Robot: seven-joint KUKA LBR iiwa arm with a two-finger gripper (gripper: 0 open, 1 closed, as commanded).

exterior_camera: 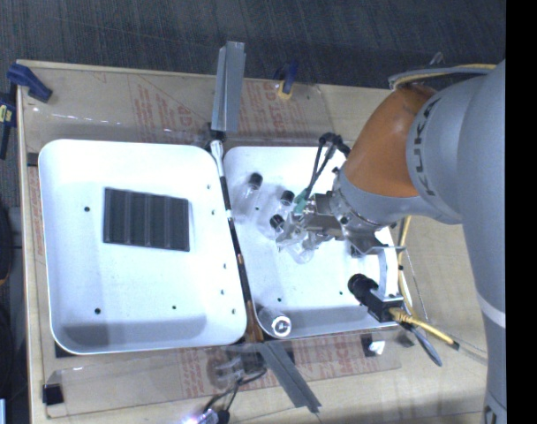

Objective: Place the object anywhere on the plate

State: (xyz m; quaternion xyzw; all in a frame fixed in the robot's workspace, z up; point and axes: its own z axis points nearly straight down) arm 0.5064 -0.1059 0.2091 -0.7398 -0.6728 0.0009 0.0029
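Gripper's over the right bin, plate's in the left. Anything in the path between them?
Only the bins' adjoining walls lie between the gripper and the dark plate. Nothing else visible stands on that line.

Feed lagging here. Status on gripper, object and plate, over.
Gripper over right bin, grasp unreadable. Dark plate in left bin, bare. Small round object by right bin's lower wall, apart from gripper.
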